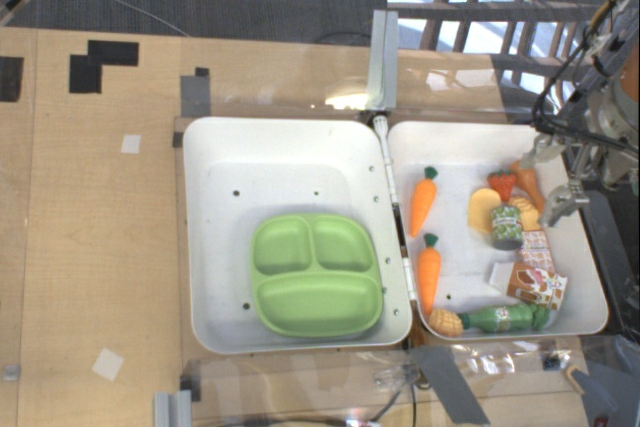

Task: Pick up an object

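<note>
Objects crowd the right bin (450, 140): two carrots (423, 201), a green bottle (505, 318), a patterned carton (535, 273), and a small cluster of toys (507, 210) by the far wall. The gripper (556, 177) hangs at that bin's right edge, fingers spread and empty. Best bet looks like the nearby cluster: drop straight, centre on one piece, and avoid the wall. The green tray (317, 273) sits in the left bin.

arm (610, 65) cut off at right edge, items under its jaws partly hidden
</note>
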Controlling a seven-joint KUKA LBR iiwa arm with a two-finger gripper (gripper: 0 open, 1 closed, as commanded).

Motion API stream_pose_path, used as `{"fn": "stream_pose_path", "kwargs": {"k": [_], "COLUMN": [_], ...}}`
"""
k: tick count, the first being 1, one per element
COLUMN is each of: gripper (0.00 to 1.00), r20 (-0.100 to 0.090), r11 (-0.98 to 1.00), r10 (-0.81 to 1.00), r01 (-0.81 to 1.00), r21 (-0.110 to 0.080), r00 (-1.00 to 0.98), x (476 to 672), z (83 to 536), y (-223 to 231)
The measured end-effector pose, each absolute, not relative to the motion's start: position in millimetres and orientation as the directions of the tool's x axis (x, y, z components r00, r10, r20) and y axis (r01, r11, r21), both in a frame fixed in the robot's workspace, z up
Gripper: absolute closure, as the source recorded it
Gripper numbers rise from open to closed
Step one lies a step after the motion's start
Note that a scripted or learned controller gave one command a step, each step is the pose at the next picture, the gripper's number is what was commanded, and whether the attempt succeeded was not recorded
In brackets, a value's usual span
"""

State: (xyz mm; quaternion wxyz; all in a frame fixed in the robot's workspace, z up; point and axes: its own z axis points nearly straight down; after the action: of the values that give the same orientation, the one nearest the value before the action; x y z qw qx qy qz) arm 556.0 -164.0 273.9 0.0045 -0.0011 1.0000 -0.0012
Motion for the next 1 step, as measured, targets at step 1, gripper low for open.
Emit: {"fn": "stream_pose_path", "kwargs": {"k": [1], "gripper": [0.0], "r20": [0.0], "r11": [0.993], "r10": [-0.117], "r01": [-0.117], "r21": [0.001], "r00": [-0.993], "x": [538.0], "z": [160.8], "y": [-189.5]}}
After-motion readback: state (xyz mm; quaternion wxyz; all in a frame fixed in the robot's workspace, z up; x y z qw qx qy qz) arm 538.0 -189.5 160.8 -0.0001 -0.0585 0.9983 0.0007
